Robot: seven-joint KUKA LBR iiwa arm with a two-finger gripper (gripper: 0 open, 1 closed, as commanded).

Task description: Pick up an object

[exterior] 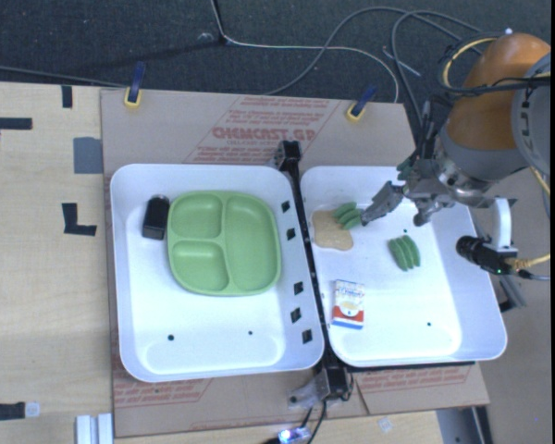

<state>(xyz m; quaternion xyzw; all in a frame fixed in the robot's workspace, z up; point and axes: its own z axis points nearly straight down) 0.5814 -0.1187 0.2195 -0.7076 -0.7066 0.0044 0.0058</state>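
Observation:
In the right bin [462, 336], my gripper [395, 215] hangs over the back part with its fingers spread open and nothing between them. Its left fingertip [369, 215] is right beside a green pod [348, 215] that lies on a tan flat piece [332, 233]. Just below the gripper lies a second green pod [404, 252]. Nearer the front of that bin is a small white, red and blue box [349, 304].
The left bin [134, 340] holds a green divided plate [225, 243] and a small black block [155, 217] at its left. A black divider [301, 248] runs between the bins. Cables trail behind the arm's orange band [499, 63].

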